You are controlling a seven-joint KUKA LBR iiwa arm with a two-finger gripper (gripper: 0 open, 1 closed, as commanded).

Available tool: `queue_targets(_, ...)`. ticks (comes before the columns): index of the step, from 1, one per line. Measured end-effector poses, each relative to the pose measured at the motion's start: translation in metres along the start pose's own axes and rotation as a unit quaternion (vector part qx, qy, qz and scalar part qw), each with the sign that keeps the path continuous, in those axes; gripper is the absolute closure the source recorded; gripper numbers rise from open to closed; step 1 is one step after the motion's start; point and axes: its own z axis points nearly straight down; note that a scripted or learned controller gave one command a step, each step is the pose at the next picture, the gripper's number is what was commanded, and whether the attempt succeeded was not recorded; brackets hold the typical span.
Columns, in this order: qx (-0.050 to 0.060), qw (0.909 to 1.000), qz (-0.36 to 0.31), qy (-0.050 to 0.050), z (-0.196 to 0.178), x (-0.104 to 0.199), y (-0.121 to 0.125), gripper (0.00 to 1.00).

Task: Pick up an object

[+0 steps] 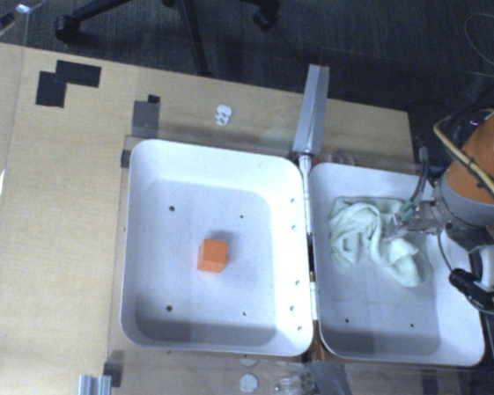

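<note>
A small orange cube [213,256] lies near the middle of the left bin [156,182]. A crumpled pale cloth [358,233] is bunched in the upper part of the right bin [373,335]. My gripper [402,222] reaches in from the right and is down at the cloth's right side, touching or just above its folds. The grey wrist with the orange band [490,162] stands over the right bin's far right edge.
A metal divider post [311,111] rises behind the seam between the two bins. Cables [476,289] hang off the arm beside the right bin's edge. Black tape marks [65,81] lie on the wooden bench at the far left.
</note>
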Motion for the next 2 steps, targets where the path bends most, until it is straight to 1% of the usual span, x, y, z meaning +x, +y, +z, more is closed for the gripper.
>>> queue_targets(1,0.008,0.9949,-0.100,0.002,-0.124,-0.007,0.047,1.00)
queue_targets(2,0.007,0.9678,-0.252,0.003,0.003,-0.018,0.063,1.00)
